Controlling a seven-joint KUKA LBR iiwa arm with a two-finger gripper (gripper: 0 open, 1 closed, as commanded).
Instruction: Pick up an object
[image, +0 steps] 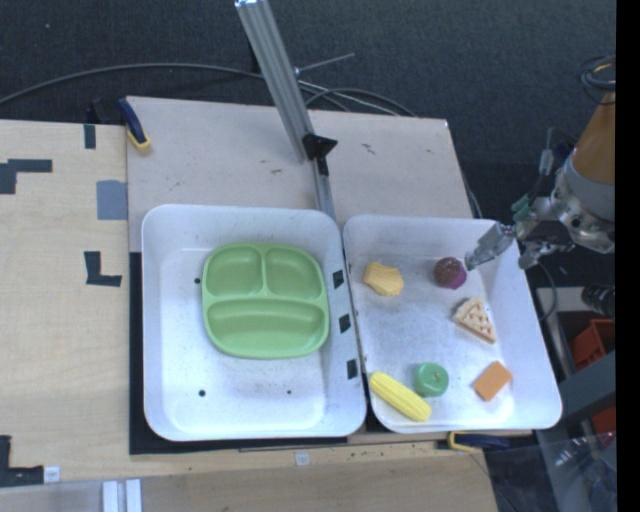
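Note:
The right bin (520, 300) holds several toy foods: a yellow lump (383, 279), a dark red ball (449, 272), a tan wedge (476, 320), a green round piece (432, 378), an orange block (492, 381) and a yellow corn cob (400, 396). My gripper (507, 248) hangs over the bin's far right corner, just right of the dark red ball. It is open, with nothing between its fingers. The arm's orange band (603, 145) rises behind it at the right edge.
The left bin (170, 330) holds a green divided plate (266, 300). A grey metal pole (285, 85) slants down to the gap between the bins. Wooden bench surface lies to the left.

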